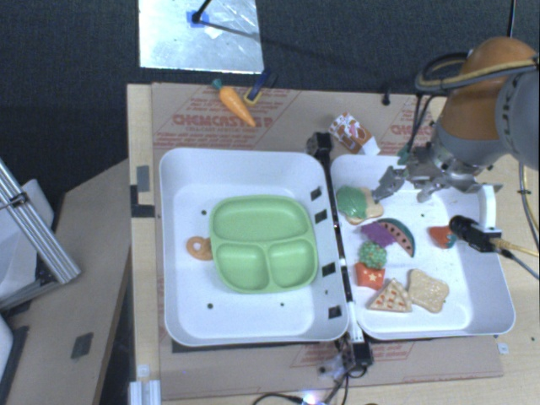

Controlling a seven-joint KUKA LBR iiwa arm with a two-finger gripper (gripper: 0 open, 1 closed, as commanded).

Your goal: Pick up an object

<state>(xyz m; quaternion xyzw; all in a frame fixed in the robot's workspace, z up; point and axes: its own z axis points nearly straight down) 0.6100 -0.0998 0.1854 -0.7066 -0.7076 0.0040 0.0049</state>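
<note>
Pincer [407, 184] hangs spread and empty at the right bin's [498, 306] twelve o'clock; the green cookie [351, 201] lies just at its eight o'clock; crowded neighbours could foul a grab, I reckon.

This looks like a robotics lab, not a home or kitchen. A grey arm with an orange band [494, 74] reaches in over a bench [143, 184] covered with printed cardboard sheeting [291, 112]. Two shallow white bins [181, 226] sit side by side, clamped together with black clips [337, 251]. Toy food lies in the right bin, and a green divided plate [257, 243] in the left. Loose cables [456, 66] trail by the arm, aluminium framing [29, 226] stands at left, and dark carpet [67, 66] covers the floor.
</note>
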